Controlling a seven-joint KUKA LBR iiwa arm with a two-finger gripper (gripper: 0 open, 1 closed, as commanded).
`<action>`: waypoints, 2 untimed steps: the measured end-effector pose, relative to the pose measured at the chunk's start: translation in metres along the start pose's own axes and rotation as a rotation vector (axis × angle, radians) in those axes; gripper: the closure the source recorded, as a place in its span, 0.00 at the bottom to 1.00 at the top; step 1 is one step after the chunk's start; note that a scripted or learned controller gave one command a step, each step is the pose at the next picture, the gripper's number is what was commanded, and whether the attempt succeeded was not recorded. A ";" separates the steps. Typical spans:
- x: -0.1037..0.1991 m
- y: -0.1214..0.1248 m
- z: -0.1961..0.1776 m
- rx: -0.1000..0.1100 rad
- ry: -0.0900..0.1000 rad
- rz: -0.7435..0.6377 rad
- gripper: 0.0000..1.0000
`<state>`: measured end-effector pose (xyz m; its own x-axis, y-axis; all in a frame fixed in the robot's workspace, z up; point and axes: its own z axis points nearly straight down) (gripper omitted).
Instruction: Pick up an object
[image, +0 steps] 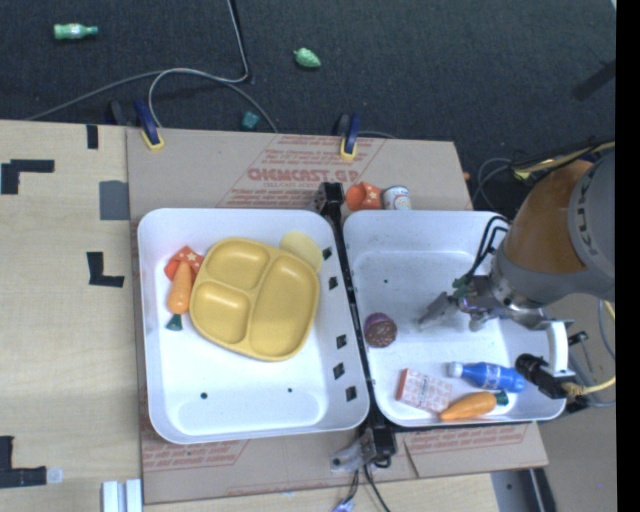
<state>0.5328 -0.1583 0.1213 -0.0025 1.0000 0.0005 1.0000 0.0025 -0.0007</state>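
Observation:
My gripper (449, 318) hangs over the middle of the right bin (420, 235), open, with nothing between its fingers. One finger (432, 310) points left toward a purple round object (380, 329), a short way off and not touching it. Nearer the front of this bin lie a red and white packet (424, 389), a blue bottle (487, 376) and an orange carrot (468, 406). The left bin (240, 415) holds a yellow divided plate (254, 298), with a carrot (179, 290) and a red piece (184, 260) at its left and a pale yellow item (301, 246) behind it.
The grey arm (560, 245) comes in from the right over the right bin's edge. An orange item (362, 196) and a small can (397, 198) sit on the cardboard behind the bins. Clamps (349, 136) hold the cardboard's back edge.

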 end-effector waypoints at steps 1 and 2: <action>-0.036 -0.031 0.035 -0.002 -0.001 0.002 0.00; -0.036 -0.029 0.024 -0.006 -0.001 0.001 1.00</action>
<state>0.5035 -0.1942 0.0970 -0.0012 1.0000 -0.0005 1.0000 0.0012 0.0048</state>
